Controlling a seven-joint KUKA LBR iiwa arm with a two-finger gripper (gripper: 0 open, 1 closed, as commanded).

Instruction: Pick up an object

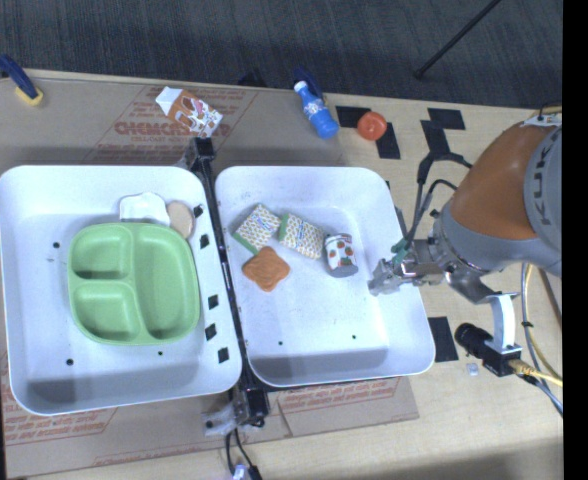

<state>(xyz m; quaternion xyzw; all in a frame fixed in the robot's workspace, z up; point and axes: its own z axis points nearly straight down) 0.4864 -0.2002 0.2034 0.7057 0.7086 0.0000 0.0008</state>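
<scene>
Cup (pixel 341 254) — small, white, red-spotted — lying sideways.

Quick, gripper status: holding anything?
Gripper: at the right bin's right edge, nothing seen in it; open or closed cannot be told.

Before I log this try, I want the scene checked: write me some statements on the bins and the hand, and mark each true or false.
1. The green divided plate lies in the left bin. True.
2. The orange piece lies on the green divided plate. False: it lies in the right bin.
3. The hand hangs at the right bin's right edge. True.
4. The small printed cup is between the hand's fingers. False: it lies on the bin floor, apart from the hand.
5. The blue bottle lies inside the left bin. False: it lies on the bench beyond the bins.
</scene>
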